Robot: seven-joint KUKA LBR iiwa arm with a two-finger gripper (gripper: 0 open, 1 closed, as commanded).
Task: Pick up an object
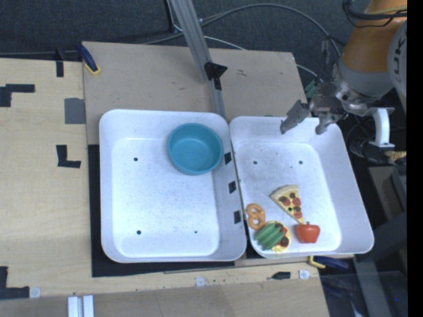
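My gripper (307, 124) hangs over the far edge of the right bin (344, 170), its two grey fingers spread apart and open with nothing between them. Well below it, near the bin's front, lie a pizza slice (289, 200), a pretzel (255, 214), a green toy food piece (271, 235) and a red tomato-like piece (307, 232). In the left bin (125, 197) a blue bowl (194, 148) rests near the far right corner.
A grey metal pole (195, 38) slants down to the gap between the bins. Cables trail across the dark floor at the back. The arm's orange band (370, 45) sits at the top right.
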